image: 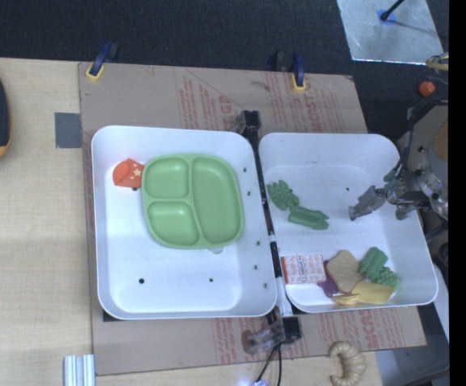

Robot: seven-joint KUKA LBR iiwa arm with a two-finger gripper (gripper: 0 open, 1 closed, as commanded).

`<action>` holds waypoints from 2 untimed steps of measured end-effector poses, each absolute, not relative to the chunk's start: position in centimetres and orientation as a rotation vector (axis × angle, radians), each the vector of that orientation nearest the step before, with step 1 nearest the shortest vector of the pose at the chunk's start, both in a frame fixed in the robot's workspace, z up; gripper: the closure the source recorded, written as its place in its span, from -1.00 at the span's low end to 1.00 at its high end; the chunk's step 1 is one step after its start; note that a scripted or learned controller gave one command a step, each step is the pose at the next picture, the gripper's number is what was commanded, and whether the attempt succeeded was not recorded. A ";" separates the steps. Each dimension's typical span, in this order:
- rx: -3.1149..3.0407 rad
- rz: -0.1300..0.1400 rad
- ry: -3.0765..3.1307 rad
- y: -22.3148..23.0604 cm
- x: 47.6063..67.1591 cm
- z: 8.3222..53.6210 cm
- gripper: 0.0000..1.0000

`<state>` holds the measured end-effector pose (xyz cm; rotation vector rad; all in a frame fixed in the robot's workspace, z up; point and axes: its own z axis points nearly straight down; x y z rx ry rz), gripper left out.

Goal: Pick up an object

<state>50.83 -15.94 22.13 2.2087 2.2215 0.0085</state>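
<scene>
**Across the surface: two bins, one claw over the right one**

Beneath everything we see the wooden surface (32,240) with a brown cardboard sheet (217,95) clamped on it. On the sheet sit the left bin (120,288) and the right bin (337,147), touching along their inner edges. We take the right bin as our landmark.

Left of it, inside the left bin, lies a green divided plate (193,201), with a small red-orange piece (127,173) touching the plate's far-left edge.

Over the right bin's right half hangs the claw (366,205), its dark fingers pointing left and down; we cannot tell whether they are spread or pressed together, and we see nothing between them.

Near the right bin's left wall lie two green toy pieces (296,206). At its near edge we see a red-and-white card (302,268), a tan bread slice (344,270), a green leafy toy (378,268) and a yellow piece (365,294), bunched close together.
</scene>
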 end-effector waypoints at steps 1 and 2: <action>2.218 -0.007 2.240 -8.9 48.2 15.1 -1.00; 2.226 -0.010 2.218 -18.3 49.8 10.2 -1.00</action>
